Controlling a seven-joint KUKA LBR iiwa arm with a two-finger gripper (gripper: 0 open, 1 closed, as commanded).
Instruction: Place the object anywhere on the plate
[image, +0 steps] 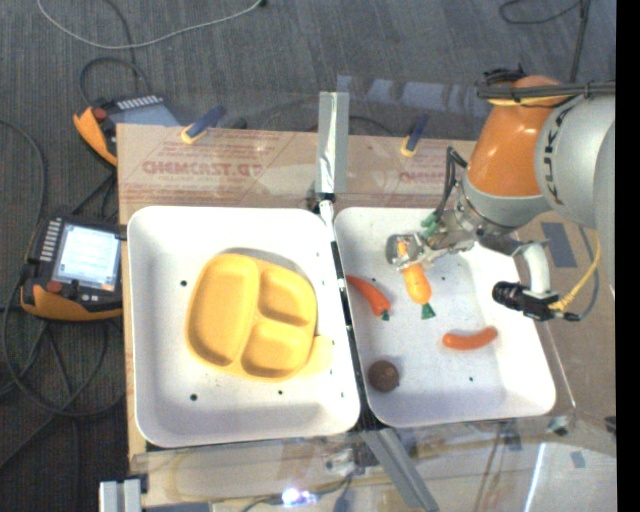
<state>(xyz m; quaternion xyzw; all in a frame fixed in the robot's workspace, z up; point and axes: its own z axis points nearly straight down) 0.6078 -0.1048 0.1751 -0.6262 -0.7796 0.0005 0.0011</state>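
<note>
Now: pincer low in right bin, at the carrot

Arm enters from the right, orange band above the wrist, wrist angled down and leftward into the right bin (520, 390). Pincer (408, 256) sits at the bin's upper left part, directly at the top end of a small orange carrot (418, 287). Cannot tell whether the carrot is between the fingers or merely beside them; pincer state not readable.

Carrot lies tilted, green tip pointing down-right, inside the right bin. Yellow divided plate (255, 315) rests in the left bin (160, 400), well apart from the carrot, with the two bin walls between.

Also in the right bin: red-orange pepper (369, 295) near the left wall, orange sausage (470, 339) right of centre, dark brown round item (383, 375) near the lower left corner. Handheld pendant (75, 267) left of the tabletop.
</note>
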